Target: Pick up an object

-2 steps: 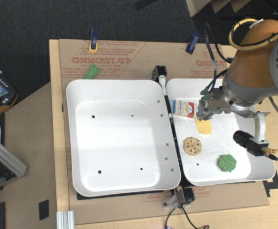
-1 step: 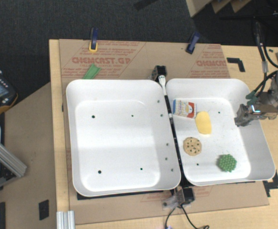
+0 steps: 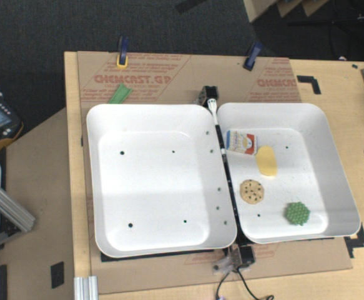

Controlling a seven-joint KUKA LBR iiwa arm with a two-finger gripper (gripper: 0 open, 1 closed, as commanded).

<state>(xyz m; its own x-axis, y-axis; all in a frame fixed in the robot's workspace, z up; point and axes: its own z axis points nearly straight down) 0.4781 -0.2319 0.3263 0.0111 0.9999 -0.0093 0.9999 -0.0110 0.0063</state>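
Cookie (image 3: 251, 191), yellow block (image 3: 267, 160), green ball (image 3: 297, 213) in right bin (image 3: 331, 161).

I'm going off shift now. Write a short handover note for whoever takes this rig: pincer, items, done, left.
Pincer: nothing to report on it from the camera view.
Items: all four lie in the right bin: small carton by its left wall, yellow block beside it, cookie below, green ball near the front corner. Left bin sits alongside.
Done: nothing lifted.
Left: pick up one object.
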